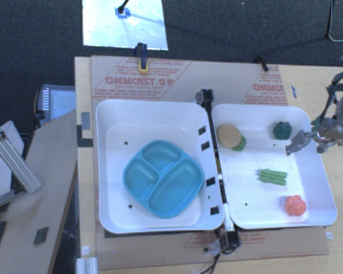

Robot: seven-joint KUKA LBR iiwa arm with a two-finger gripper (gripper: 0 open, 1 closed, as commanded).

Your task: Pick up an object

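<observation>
The right bin (317, 170) holds several toy foods. A tan round piece with a green underside (230, 136) lies at its far left, and a dark green pepper-like piece (282, 131) sits near the far wall. A green bean bundle (272, 177) is in the middle, with a red-orange fruit (295, 205) at the near right. My gripper (307, 144) hangs over the bin's right rim, just right of the dark green piece. It is open, with nothing between its fingers.
The left bin (111, 153) holds a blue divided plate (163, 177). A black clip strip (213, 164) runs between the two bins. A cardboard sheet (177, 79) lies under the bins, with a yellow clamp (143, 61) at its far edge.
</observation>
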